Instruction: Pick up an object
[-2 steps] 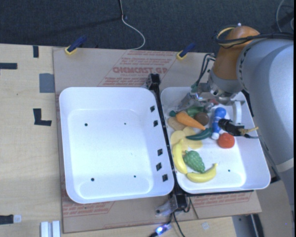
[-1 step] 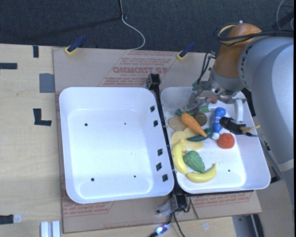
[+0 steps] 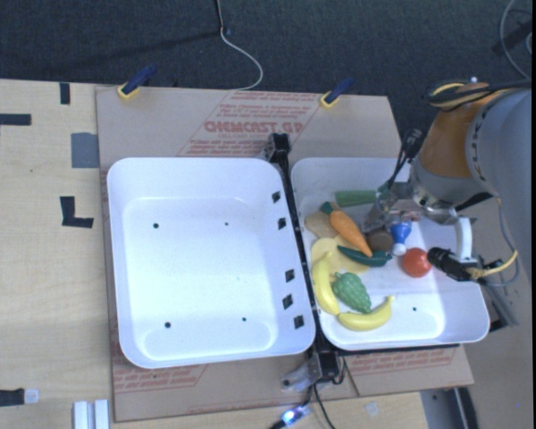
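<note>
So the stuff to grab is all bunched in the right bin [image 3: 447, 329]: a carrot [image 3: 349, 231] in the middle, a banana [image 3: 326, 284] curling round below it, a green bumpy thing [image 3: 350, 291] lying on the banana, a dark green pod [image 3: 366, 257] just under the carrot, a green stick [image 3: 355, 197] above it, and a red ball [image 3: 416, 262] off to the carrot's right. There's also something blue [image 3: 399, 232] right of the carrot, tucked under the arm's end.

The jaws [image 3: 389, 217] hang low just right of the carrot, over that blue bit. The wrist blocks them, so I can't tell if they're apart or pinched on anything.

What worries me: everything near the carrot is touching or overlapping, so a close could catch two things at once, or nudge the carrot and skid off its taper. The ball would probably roll away if clipped. The left bin [image 3: 134, 239] beyond the carrot isn't an issue, nor the table [image 3: 36, 266].
</note>
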You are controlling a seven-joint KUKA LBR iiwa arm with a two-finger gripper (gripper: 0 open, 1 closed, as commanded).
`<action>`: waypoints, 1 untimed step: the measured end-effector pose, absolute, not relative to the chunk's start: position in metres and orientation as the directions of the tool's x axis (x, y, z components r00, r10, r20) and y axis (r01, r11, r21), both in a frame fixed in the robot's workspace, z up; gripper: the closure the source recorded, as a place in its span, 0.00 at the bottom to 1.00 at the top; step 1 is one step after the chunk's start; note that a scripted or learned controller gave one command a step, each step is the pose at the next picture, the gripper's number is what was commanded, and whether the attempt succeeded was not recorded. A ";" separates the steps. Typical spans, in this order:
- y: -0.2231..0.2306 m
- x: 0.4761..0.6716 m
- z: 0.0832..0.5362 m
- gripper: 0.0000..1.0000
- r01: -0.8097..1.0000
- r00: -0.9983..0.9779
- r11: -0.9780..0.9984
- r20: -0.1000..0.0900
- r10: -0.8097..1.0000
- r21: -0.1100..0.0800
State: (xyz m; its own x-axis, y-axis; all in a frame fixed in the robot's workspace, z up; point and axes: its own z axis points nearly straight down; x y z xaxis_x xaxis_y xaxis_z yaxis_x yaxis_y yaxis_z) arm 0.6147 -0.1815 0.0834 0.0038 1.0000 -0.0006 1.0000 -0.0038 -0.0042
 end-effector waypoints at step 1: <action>-0.127 0.672 0.131 1.00 1.000 -0.007 0.007 0.000 1.000 0.006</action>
